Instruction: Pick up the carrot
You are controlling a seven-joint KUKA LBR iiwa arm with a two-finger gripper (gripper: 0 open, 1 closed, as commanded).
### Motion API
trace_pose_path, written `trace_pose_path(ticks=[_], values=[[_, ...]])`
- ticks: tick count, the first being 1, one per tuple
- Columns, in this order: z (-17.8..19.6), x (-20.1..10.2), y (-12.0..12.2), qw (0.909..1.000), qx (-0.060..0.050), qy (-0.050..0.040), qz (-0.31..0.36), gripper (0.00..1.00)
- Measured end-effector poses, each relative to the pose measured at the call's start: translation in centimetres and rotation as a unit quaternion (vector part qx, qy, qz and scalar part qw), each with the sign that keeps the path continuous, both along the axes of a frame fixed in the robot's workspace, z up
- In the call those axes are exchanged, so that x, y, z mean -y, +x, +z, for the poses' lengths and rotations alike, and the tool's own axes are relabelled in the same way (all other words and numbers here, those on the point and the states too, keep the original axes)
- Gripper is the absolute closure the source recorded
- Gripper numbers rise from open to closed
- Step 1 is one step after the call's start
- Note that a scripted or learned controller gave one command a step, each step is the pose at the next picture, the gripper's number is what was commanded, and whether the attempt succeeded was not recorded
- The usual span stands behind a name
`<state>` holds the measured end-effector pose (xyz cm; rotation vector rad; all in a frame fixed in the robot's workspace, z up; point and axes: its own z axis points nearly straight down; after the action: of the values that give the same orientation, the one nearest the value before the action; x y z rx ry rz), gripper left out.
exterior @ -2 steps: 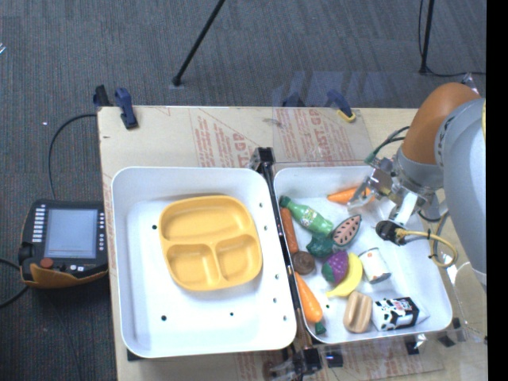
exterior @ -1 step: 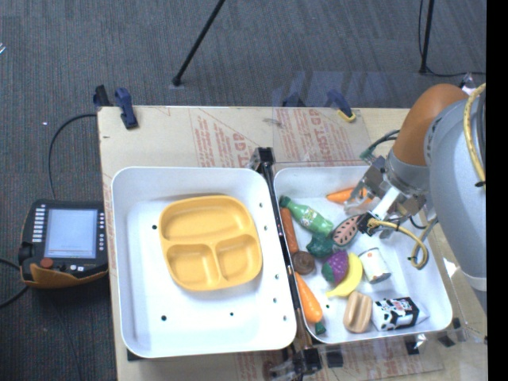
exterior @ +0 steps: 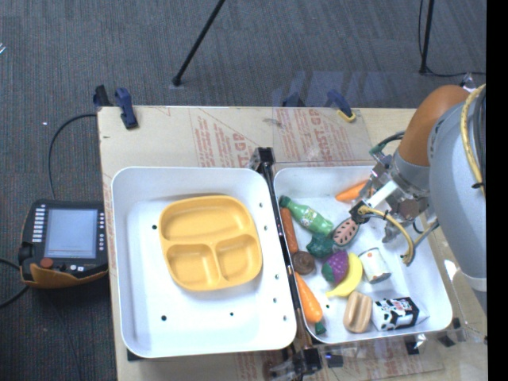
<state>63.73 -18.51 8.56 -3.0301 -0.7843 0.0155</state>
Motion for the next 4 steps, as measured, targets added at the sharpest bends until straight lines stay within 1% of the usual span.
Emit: trace_pose_path(ticks=[1, 2, 3, 4], values=[[0.0, -2.9, -0.1, 0.9950, 0.000, -0.0011, -0.100, 0.00], [1.0, -2.9, -0.2, 0.9953, -0.002, -0.0003, -0.097, 1.00], [1.2, 1.3, -6.0, 0.9891, 0.004, -0.0010, 0.147, 1.00], [1.1, 1.3, -6.0, 0.9892, 0.004, -0.0006, 0.146, 0.00]])
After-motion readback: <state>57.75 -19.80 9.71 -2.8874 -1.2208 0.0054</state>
